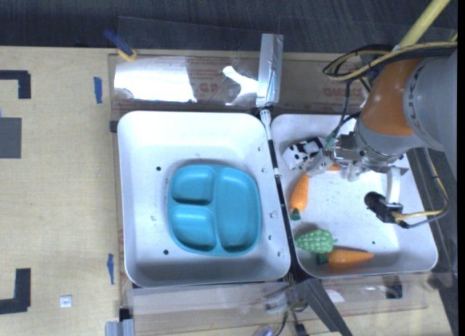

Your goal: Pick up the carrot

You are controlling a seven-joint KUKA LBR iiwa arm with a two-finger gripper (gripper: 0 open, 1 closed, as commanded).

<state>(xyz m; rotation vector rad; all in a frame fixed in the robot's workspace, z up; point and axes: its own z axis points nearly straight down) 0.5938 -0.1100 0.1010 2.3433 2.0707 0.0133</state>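
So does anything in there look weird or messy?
Not really. The blue plate sits flat in the left bin. In the right bin, one carrot stands near the claw, and another carrot lies beside a bumpy green toy. Nothing looks spilled or broken.

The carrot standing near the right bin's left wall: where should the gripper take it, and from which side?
Probably mid-body on the carrot, coming from above with fingers across its width. It lies nearly lengthwise along the right bin wall, green tip nearest, free sides.
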